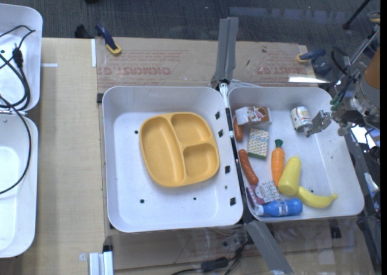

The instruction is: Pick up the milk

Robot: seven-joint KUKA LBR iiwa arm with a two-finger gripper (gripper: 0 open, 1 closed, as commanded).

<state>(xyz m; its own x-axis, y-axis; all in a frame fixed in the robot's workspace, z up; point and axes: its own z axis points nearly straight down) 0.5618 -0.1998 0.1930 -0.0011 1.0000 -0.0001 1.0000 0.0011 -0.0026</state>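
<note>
My gripper (317, 124) hangs open and empty at the right bin's (338, 165) far right side. The milk (252, 115) carton lies well to my left, at the bin's far left, long axis running left-right.

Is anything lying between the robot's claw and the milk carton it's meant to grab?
Only the small silver tin can lies roughly between the gripper, at the right bin's right side, and the brown-and-white milk carton near that bin's top-left. From above, nothing covers the carton.
</note>
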